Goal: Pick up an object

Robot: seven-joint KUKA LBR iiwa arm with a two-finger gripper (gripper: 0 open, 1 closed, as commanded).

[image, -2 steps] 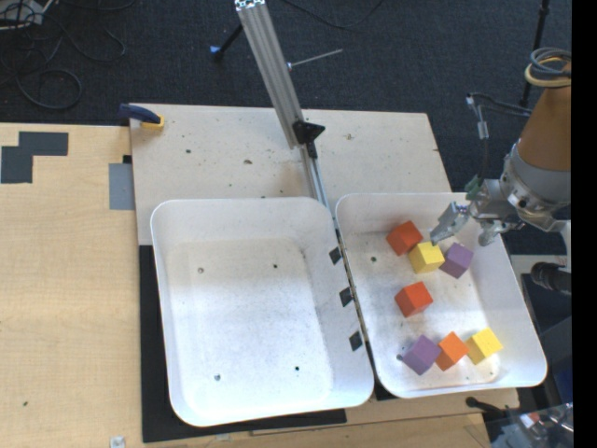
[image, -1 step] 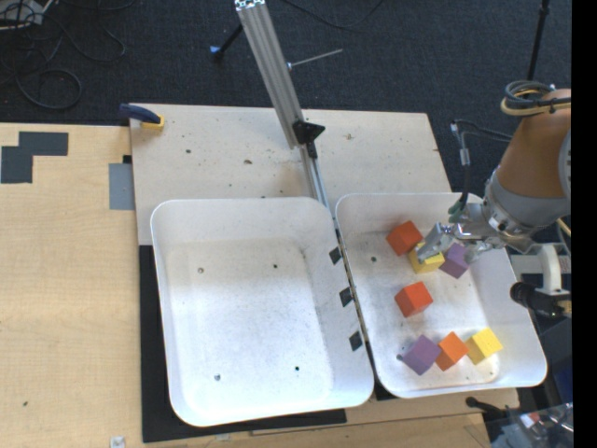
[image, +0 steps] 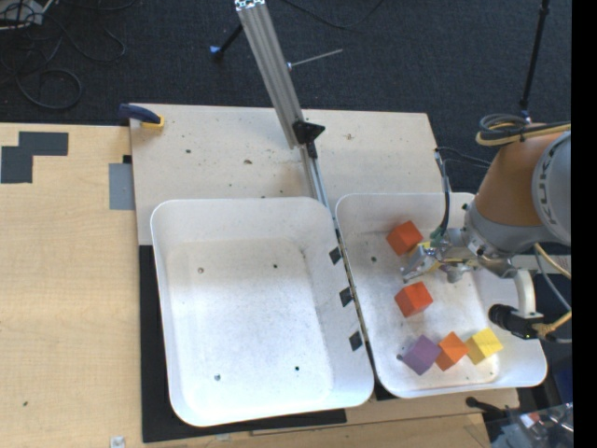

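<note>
Down at the front edge of the right bin, three small blocks sit bunched in a row: a purple block, an orange block touching it, and a yellow block right beside that. Going further back, a red-orange cube sits alone mid-bin, and another orange cube is near the bin's far edge. The gripper hangs between those two cubes, touching neither as far as I can see; honestly can't tell if it's spread or closed, too small and cluttered.

My guess is the cubes are light, rigid, not fragile, maybe a bit slick. The lone mid-bin cube looks easiest: pinch it across two opposite flat faces. The left bin lies alongside on the tabletop.
</note>
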